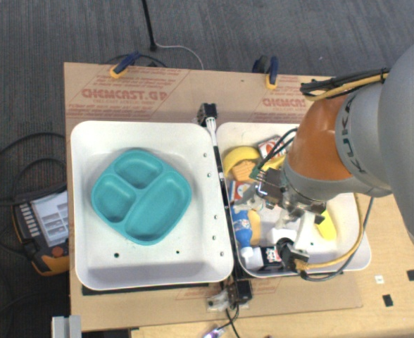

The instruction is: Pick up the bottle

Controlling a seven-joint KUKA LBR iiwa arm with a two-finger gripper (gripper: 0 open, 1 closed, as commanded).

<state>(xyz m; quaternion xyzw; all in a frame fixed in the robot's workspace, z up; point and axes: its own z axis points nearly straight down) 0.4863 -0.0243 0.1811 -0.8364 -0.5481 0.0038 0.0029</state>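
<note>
Bottle (241, 225) is in the right bin (360, 262), lying lengthwise close along that bin's left wall. It is white and blue with a yellow patch on its label, and its blue end points toward the near edge of the desk (393, 273).

The tool (276, 204) hangs low inside the same bin, just to the right of the bottle and about level with its middle. The grey arm (348, 139) with its orange band reaches in from the right and covers much of the bin. The wrist blocks the tip of the tool, so I cannot tell whether it is open or closed. I also cannot tell whether it touches the bottle. Nothing can be seen gripped in it.

A round yellow thing (236, 162) sits at the far left of the right bin, beyond the bottle. A red and white packet (269, 146) lies beside it, near the far wall. Another yellow piece (325, 228) shows right of the tool, partly under the arm.

The left bin (94, 259) holds a teal divided plate (142, 196), well apart from the tool.
</note>
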